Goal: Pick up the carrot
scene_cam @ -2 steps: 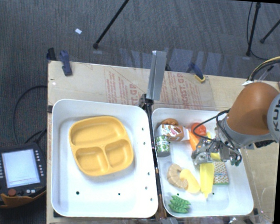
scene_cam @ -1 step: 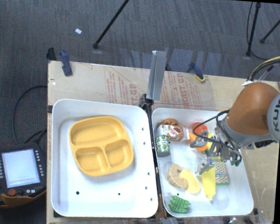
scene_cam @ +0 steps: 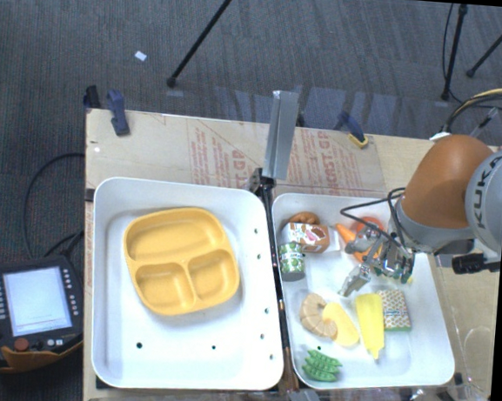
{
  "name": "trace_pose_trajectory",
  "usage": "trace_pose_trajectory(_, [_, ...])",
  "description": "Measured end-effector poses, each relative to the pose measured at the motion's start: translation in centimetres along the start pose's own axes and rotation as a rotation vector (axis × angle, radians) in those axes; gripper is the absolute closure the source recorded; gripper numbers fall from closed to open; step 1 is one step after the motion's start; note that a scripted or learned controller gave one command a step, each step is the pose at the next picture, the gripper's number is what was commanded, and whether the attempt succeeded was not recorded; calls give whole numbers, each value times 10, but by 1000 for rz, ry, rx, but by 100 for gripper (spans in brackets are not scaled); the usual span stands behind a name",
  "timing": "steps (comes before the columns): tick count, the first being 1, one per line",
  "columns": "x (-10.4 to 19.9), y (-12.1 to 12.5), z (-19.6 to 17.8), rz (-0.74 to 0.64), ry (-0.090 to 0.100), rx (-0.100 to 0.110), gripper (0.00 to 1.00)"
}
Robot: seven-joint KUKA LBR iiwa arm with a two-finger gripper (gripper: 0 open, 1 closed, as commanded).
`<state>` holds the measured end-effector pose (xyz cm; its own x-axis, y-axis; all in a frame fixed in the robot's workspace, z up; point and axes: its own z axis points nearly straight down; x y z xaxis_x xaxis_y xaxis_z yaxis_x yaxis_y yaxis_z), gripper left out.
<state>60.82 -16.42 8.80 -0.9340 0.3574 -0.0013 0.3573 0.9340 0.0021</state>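
Note:
The carrot (scene_cam: 346,232) is a small orange piece lying near the back of the right bin (scene_cam: 429,364), just left of a red item (scene_cam: 372,224). My gripper (scene_cam: 360,276) hangs low over the middle of that bin, a little in front of and to the right of the carrot, apart from it. It points down and left, its tip close above a yellow corn cob (scene_cam: 369,323). Nothing of the carrot lies within the gripper. The grey and orange wrist (scene_cam: 439,194) covers the bin's back right corner.
The right bin is crowded: a brown roll (scene_cam: 303,218), a red-and-white packet (scene_cam: 307,238), a green can (scene_cam: 291,261), a tan pastry (scene_cam: 314,313), a yellow slice (scene_cam: 343,325), a patterned block (scene_cam: 396,311), and pea pods (scene_cam: 322,365). The left bin (scene_cam: 107,349) holds a yellow divided plate (scene_cam: 182,259).

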Motion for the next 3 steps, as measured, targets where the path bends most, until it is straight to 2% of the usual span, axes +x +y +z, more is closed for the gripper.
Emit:
trace_pose_trajectory(1, [-1,2,-11,-4,-3,-1,100])
trace_pose_trajectory(2, [121,-31,1,-23,6,1,100])
trace_pose_trajectory(3, [120,-31,1,-23,4,1,0])
